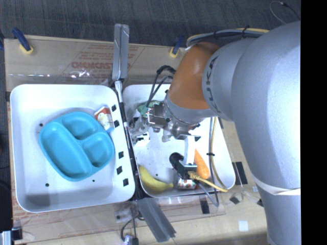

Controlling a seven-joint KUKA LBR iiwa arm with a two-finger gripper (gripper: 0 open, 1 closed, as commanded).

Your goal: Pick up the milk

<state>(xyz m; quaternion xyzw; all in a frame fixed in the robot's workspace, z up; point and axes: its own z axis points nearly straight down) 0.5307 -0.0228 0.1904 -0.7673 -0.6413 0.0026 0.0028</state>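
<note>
The scene is taken by one fixed camera set above the worktop (61,55) and aimed down at a slant. Both white bins are framed: the left bin (25,137) is seen whole, while the right bin (225,167), just beside it, is partly covered by the arm (255,86), which enters from the right, near the lens. Dark floor is seen beyond the left bin.

left bin (20,137): tray (76,144) at centre, milk (104,118) touching its upper right corner by the divider | right bin (227,172): banana (153,180) lower left, carrot (201,166) lower right, arm (245,86) above from frame right
</note>
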